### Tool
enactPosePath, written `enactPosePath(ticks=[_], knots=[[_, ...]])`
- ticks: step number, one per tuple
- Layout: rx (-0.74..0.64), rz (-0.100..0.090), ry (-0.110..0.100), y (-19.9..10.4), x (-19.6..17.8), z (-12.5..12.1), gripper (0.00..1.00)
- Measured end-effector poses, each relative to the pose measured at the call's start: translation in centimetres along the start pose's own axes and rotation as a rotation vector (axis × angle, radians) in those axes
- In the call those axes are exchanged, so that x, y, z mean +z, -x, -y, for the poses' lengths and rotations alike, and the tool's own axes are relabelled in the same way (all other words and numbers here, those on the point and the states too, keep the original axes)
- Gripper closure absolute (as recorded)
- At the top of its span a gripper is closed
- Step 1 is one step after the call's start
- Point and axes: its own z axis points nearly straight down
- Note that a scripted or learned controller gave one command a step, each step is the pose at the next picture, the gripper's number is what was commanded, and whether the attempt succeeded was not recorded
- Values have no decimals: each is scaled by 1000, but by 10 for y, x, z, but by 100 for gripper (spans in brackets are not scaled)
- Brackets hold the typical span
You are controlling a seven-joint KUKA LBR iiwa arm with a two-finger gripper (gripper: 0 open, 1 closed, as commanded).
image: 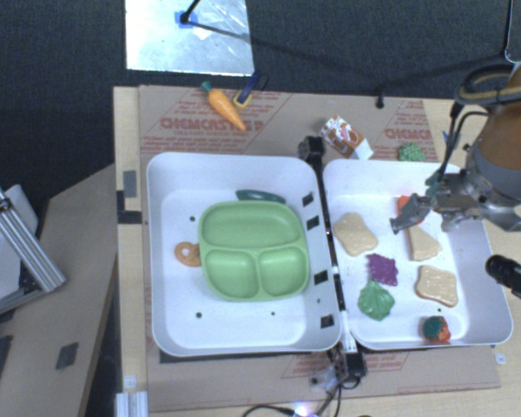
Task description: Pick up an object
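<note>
Where bread slices (355, 234) lie, gripper (434, 215) hovers.

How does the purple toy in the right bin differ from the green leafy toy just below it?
The purple toy is dark violet; the green leafy toy is mid green. The purple toy lies nearer the bin's middle, while the green leafy toy lies closer to the bin's near rim and slightly more to the left. Both are small, bumpy play foods resting on the right bin floor.

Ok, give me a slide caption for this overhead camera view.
Robot hand hovers over toy foods in right bin; green divided plate sits in left bin.
</note>
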Motion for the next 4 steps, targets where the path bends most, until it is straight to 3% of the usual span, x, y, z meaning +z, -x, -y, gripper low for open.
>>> enactPosePath(ticks=[3, 4], knots=[[2, -1, -5, -4, 177, -11, 0], [2, 0, 1, -4, 192, -13, 0]])
